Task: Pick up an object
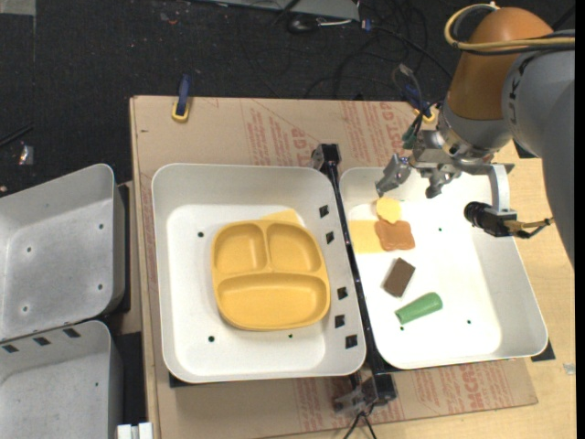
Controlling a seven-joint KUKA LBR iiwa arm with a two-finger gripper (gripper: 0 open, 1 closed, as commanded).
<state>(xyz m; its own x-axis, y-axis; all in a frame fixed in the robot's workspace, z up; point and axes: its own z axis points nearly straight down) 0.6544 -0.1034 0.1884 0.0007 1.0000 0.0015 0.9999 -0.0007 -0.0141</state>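
In the right bin (512,273) a small yellow piece (388,209) sits on an orange-brown piece (395,236) beside a pale yellow slab (363,236), with a brown block (398,277) and a green cylinder (419,307) nearer the front. The gripper (413,179) hangs just above the yellow piece, fingers spread with nothing between them. The left bin (174,245) holds a yellow divided tray (271,275)

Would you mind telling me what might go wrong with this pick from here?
The end effector hovers at the right bin's back left corner, near its wall, so a descent may hit the rim. The yellow piece touches the orange-brown piece, so a grasp could catch both or push one aside.
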